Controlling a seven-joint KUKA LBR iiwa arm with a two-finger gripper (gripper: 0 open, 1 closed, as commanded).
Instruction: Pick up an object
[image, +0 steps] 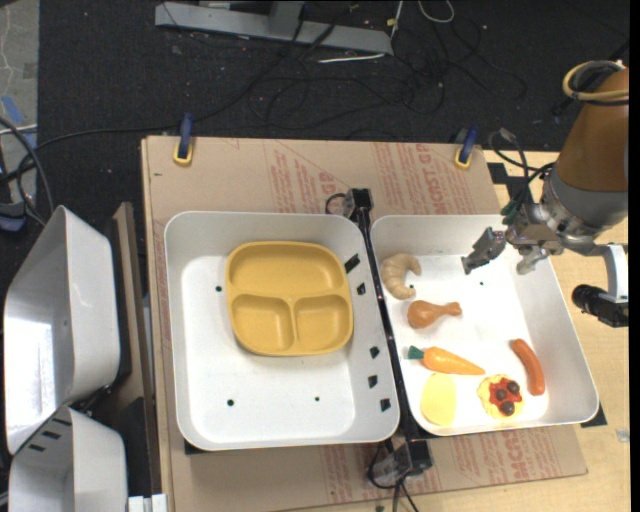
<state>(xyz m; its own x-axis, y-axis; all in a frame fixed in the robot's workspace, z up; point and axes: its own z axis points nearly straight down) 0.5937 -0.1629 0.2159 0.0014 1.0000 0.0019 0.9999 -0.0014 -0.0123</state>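
The right bin (560, 300) holds several toy foods: a pale croissant (400, 273), a brown chicken drumstick (433, 313), an orange carrot (447, 361), a yellow lemon-like piece (438, 400), a small pizza slice with dark toppings (501, 394) and a red sausage (528, 365). My gripper (506, 252) hangs over the back of the right bin, to the right of the croissant, open with nothing between its fingers. The left bin (195, 330) carries a yellow divided plate (290, 298).
Bare white floor lies in the right bin between the drumstick and the sausage. A black divider strip (377, 300) runs between the bins. Two orange clamps (184, 152) (464, 152) hold the cardboard base at the back. White containers (55, 310) stand off the bench at left.
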